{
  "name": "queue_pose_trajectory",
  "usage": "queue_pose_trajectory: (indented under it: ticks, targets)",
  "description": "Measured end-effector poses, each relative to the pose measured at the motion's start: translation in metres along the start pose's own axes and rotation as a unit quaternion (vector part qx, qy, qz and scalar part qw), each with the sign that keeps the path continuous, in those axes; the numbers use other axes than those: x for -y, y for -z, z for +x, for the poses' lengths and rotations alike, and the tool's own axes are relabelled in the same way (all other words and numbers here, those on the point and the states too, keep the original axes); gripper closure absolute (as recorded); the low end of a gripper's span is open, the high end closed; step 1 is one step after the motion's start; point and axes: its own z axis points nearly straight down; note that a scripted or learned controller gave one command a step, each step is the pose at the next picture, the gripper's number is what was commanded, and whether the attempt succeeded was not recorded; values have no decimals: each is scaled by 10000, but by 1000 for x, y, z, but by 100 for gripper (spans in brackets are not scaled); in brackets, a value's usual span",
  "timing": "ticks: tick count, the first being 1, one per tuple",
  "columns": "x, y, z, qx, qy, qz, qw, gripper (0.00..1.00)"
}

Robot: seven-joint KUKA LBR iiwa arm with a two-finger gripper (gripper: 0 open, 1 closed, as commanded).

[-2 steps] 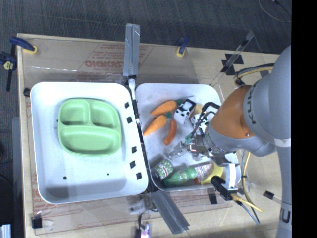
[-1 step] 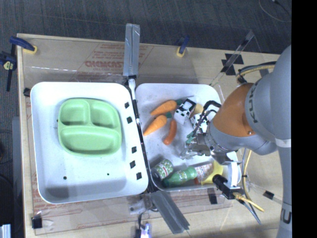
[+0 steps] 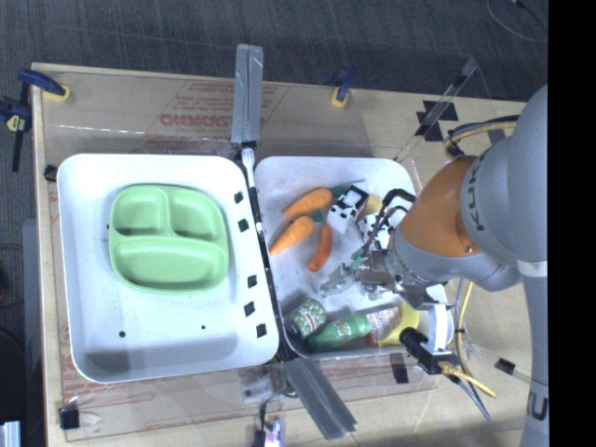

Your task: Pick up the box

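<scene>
The box (image 3: 345,209) is small, black and white, and lies in the far part of the right bin (image 3: 279,180), just right of the carrots. My gripper (image 3: 360,275) reaches in from the right and hangs low over the middle of that bin, a short way nearer the front than the box and apart from it. Nothing shows between the box and the gripper but bare bin floor. The grey arm with its orange band (image 3: 438,222) covers the bin's right side.
Three orange carrots (image 3: 305,220) lie left of the box. A green bottle (image 3: 346,330), a round can (image 3: 306,317) and a yellow item (image 3: 410,322) sit along the right bin's front. The left bin (image 3: 84,343) holds a green divided tray (image 3: 169,235).
</scene>
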Motion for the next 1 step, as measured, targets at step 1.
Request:
queue_pose_trajectory:
  ticks: [1]
  targets:
    - [0, 9, 1, -5, 20, 11, 10000, 100]
